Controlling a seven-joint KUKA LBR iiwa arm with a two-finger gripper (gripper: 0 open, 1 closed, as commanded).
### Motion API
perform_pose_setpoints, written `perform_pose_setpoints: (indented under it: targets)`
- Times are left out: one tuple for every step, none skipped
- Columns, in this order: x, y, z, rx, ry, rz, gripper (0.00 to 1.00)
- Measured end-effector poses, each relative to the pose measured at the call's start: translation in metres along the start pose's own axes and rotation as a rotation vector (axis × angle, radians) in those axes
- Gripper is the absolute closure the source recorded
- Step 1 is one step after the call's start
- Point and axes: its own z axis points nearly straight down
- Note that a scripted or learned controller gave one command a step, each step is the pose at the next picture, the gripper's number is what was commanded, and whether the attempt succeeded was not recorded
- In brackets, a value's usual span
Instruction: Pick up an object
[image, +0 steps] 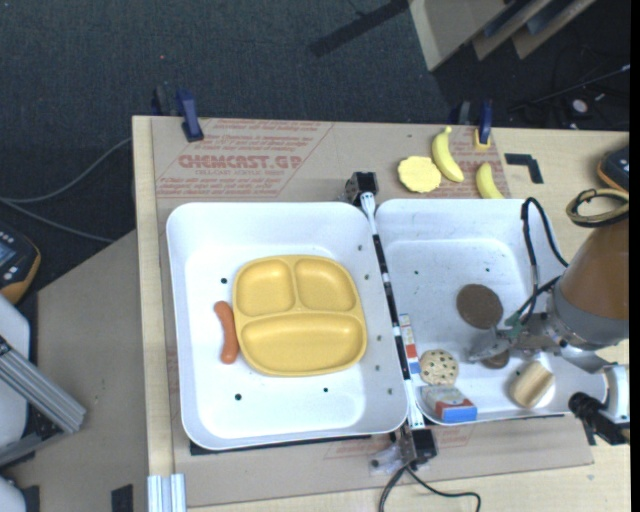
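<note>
In the right bin (440, 240) lie a brown round disc (480, 305), a chocolate-chip cookie (438, 367), a tan bread-like roll (531, 384) and a small red and blue item (456, 408) at the front wall. My gripper (495, 349) reaches in from the right and sits low in this bin, just below the brown disc, left of the roll and right of the cookie. Nothing is visibly held in it. The left bin (200, 250) holds a yellow divided plate (298, 315) with an orange sausage (227, 331) beside its left edge.
Two toy bananas (448, 155) (488, 182) and a yellow round piece (420, 174) lie on the bench behind the right bin. A black cable (535, 240) loops over the right bin's far right side. The divider (385, 300) between the bins runs front to back.
</note>
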Motion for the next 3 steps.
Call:
perform_pose_setpoints:
  targets:
    - [0.026,0.113,-0.003,-0.017,-0.003,-0.011,0.00]
    - [-0.046,0.019,-0.002,-0.003,0.008,-0.002,0.00]
    - [-0.023,0.080,-0.002,-0.013,-0.004,-0.009,0.00]
